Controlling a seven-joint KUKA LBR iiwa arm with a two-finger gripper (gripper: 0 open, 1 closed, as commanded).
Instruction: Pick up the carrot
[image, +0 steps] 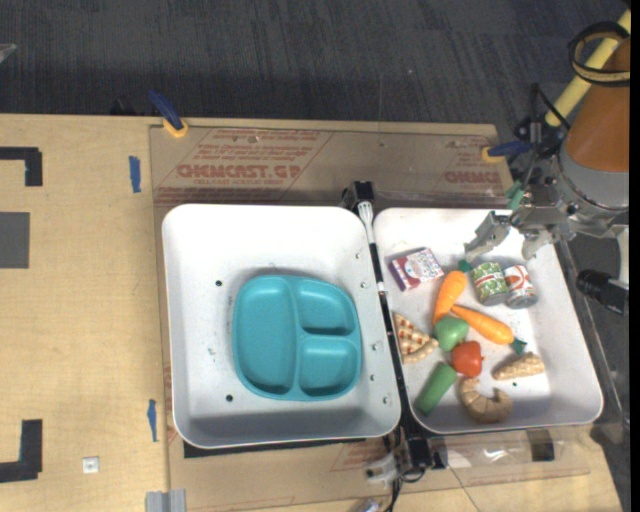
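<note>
Two white bins side by side on bench. Left bin (190, 300) w/ a teal tray (297, 337) inside, split into little parts. Right bin (575, 350) full of toy food.

Carrot (449, 295) near middle of right bin, orange, lying at a slant, thin end up and to the right, fat end down by a green pepper (450, 331). Right beside it, a 2nd orange carrot-like piece (485, 326) lying the other way, toward a bit of bread (518, 367). Hard to say which is meant; upper one sits more in the open.

Other stuff close by: small purple-and-white box (416, 267) to the left, two little cans (503, 283) just right of carrot tip, pizza slice (414, 340), red tomato (466, 357), long green veg (436, 387), croissant (485, 402).

Gripper (508, 236) up over back right part of right bin, above the cans. Fingers (486, 236) spread apart, nothing between them. Not touching carrot yet.

Step in hand, prob: getting into place over the carrot, before the grab.

Next move needs: slide a bit left and toward the front, turn so fingers go across the thin body, not along it. Then go down w/ care. Cans v. close to tip, pepper at the other end, so not much room. Best spot to pinch: middle of carrot.
</note>
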